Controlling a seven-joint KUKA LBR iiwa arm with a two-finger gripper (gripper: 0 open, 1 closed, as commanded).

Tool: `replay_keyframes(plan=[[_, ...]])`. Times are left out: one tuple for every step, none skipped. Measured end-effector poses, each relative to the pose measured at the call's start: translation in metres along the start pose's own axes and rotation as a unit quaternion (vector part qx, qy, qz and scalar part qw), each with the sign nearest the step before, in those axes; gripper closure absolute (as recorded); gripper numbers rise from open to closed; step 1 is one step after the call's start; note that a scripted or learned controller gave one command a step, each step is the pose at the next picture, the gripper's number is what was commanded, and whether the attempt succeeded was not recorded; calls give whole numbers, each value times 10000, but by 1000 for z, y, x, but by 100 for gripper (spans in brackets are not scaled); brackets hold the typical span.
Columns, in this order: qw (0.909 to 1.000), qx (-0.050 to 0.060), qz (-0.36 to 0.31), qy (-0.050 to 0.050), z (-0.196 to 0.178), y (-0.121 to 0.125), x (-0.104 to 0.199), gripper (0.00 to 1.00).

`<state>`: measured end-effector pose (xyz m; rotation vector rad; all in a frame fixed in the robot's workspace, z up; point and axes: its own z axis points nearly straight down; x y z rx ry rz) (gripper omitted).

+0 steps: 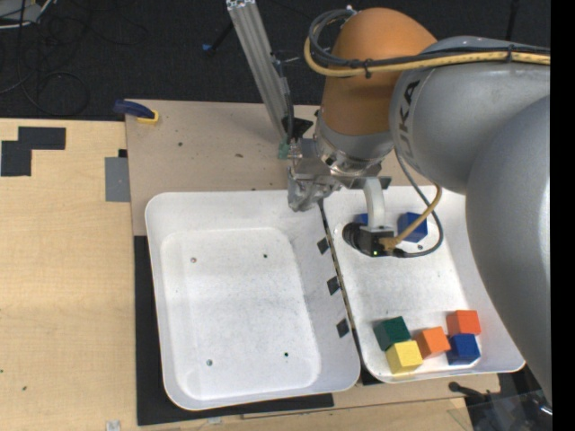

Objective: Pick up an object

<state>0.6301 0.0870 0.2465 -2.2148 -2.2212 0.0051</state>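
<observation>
Several small blocks lie in the near corner of the right bin (422,285): a green one (392,331), a yellow one (404,356), an orange one (433,340), a red-orange one (464,321) and a blue one (464,348). Another blue object (413,224) sits at the far end of that bin, partly hidden by the wrist. My gripper (304,193) hangs low over the far edge where the two bins meet, well away from the block cluster. Nothing shows in its grasp.
The left bin (158,215) lies beside the right one, with black clips (331,285) along the divider between them. A slanted aluminium rail (260,61) rises behind the gripper. A blue and yellow clamp (135,109) sits at the bench's far left.
</observation>
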Motion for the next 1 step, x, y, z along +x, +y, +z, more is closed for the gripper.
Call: replay_keyframes(plan=[[10000, -8, 17, -7, -1, 0, -2, 0]])
